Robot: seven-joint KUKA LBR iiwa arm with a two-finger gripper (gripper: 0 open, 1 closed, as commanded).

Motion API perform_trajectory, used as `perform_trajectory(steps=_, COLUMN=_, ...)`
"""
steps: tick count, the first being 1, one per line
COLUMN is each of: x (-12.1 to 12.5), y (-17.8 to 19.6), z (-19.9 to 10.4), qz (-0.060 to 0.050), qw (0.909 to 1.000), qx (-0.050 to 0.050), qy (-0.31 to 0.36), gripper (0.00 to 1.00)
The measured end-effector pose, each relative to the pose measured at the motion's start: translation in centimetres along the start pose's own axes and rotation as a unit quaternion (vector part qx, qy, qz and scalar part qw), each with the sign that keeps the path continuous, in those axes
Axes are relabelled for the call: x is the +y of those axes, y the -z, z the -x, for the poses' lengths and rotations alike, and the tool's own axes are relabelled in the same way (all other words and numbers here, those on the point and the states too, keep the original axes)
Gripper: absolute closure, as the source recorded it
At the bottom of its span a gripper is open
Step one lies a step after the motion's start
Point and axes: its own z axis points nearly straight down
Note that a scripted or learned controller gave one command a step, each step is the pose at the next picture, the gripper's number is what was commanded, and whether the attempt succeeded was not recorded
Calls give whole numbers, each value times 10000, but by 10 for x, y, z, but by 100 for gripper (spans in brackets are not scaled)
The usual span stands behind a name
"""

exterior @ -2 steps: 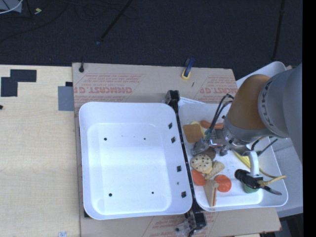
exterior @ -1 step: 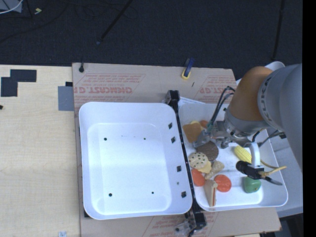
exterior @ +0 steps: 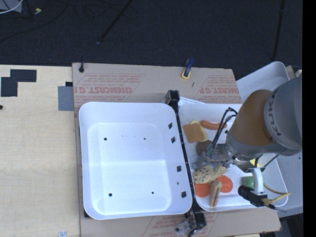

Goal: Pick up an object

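Two white bins sit side by side on cardboard. Left bin next to right bin. Arm reaches in over right bin, gripper low among the objects there. Finger state: cannot tell, wrist and clutter hide it. Objects in right bin: yellow block, orange carrot-like piece, speckled cookie-like piece, red disc, tan stick, green item.
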Motion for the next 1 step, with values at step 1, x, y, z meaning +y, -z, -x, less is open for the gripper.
perform_trajectory(steps=1, x=122, y=3, z=-13, qz=83, qw=10000, qx=-16, qy=25, gripper=0)
